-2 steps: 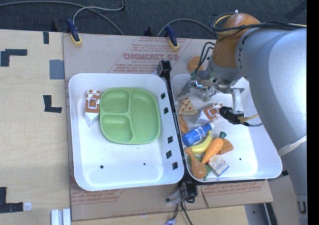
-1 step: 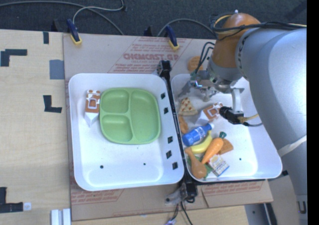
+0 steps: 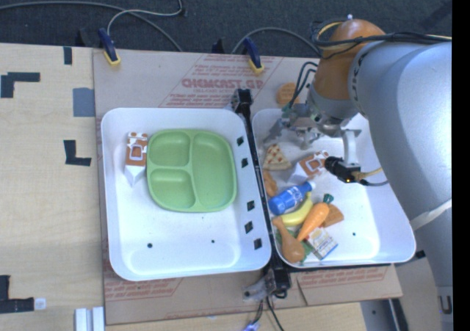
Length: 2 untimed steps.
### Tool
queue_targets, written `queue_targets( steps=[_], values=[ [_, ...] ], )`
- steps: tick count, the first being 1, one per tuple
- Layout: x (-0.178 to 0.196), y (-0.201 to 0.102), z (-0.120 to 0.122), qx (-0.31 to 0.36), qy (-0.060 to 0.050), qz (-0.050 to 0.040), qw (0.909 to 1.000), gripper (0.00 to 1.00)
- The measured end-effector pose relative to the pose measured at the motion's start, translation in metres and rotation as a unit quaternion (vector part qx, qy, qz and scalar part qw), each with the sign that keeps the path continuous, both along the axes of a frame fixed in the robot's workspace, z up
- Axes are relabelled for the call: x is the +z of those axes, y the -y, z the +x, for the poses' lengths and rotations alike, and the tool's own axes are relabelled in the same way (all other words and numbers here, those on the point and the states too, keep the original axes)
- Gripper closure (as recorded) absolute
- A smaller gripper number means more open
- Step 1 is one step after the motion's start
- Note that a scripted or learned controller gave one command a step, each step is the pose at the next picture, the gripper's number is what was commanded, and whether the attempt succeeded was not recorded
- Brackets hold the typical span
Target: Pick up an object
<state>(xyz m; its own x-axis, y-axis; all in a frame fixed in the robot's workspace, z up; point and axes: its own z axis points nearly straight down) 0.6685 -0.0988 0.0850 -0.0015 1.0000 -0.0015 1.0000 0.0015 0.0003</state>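
Two white bins side by side on a bench, left bin (image 3: 117,197) and right bin (image 3: 382,234). Big grey arm (image 3: 404,124) reaching in from the right, over the right bin's far end. Green plate (image 3: 192,170) with three parts in the left bin, small box (image 3: 136,155) touching its left edge. Gripper (image 3: 301,128) low over the right bin, grip too hidden to tell. Blue bottle (image 3: 288,198), banana (image 3: 295,214) and carrot (image 3: 314,219) piled near the right bin's left wall.
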Motion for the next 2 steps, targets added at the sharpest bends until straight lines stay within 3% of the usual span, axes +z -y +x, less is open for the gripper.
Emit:
queue_targets(
  steps=[2],
  values=[
    [0.0,-0.0042,-0.0041,0.0,0.0,-0.0005,1.0,0.0]
  ],
)
